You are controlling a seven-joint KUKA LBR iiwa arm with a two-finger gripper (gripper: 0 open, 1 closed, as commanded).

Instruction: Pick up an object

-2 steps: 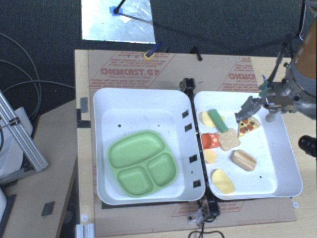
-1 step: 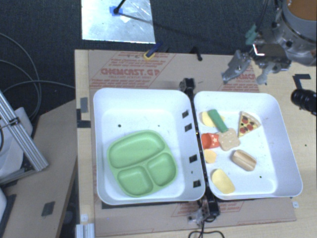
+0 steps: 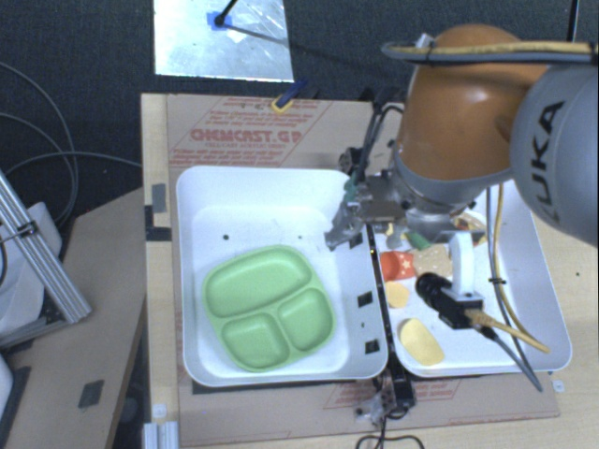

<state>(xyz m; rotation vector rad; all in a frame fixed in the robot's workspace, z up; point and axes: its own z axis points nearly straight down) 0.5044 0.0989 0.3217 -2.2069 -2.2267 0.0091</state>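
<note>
My gripper (image 3: 354, 215) hangs over the divide between the two bins, at the upper left corner of the right bin (image 3: 547, 316). The arm's orange band and grey wrist cover much of that bin. Just below and right of the gripper lies a red-orange object (image 3: 399, 266). Under it sit a small yellow piece (image 3: 398, 295) and a larger yellow oval object (image 3: 421, 341). A bit of green (image 3: 417, 241) peeks out from beneath the wrist. Nothing can be seen held in the gripper.
A green three-compartment tray (image 3: 270, 305) lies in the left bin (image 3: 225, 204). A black fitting with a yellow cable (image 3: 447, 302) hangs off the arm over the right bin. Cardboard (image 3: 243, 134) lies beneath the bins.
</note>
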